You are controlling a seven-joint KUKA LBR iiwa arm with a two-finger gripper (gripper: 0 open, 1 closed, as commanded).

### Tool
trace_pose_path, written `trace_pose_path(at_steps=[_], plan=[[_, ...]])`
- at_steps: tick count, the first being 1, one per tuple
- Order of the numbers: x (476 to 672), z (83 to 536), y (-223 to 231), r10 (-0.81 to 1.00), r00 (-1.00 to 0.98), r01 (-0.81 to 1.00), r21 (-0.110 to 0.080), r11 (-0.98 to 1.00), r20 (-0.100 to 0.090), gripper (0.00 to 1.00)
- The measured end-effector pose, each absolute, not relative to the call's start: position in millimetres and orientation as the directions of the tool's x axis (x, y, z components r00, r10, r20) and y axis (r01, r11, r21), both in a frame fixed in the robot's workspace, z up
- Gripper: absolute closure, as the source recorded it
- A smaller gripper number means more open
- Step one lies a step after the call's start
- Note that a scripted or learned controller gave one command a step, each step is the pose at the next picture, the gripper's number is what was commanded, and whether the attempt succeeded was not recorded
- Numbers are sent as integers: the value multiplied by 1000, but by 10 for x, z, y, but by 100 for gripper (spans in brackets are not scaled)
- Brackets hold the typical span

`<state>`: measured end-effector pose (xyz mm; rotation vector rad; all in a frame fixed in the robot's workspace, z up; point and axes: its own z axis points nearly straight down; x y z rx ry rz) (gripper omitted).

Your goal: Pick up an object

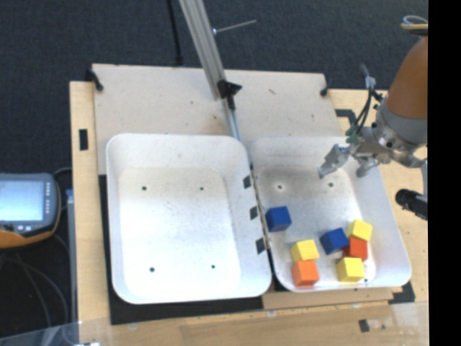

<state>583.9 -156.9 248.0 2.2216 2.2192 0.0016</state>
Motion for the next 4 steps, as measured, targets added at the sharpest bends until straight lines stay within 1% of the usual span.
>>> trace_pose_path(at_steps=[1, 2, 3, 4], plan=[[5839, 2480, -1570, 1000, 2, 1000, 2, -2, 0, 0], [5598, 2910, -2016, 1000, 4, 1000, 6, -3, -5, 0], [5906, 2269, -1390, 1000, -8, 1000, -3, 8, 2, 0], [5956, 1453, -1821, 1000, 3, 1000, -6, -3, -2, 0]])
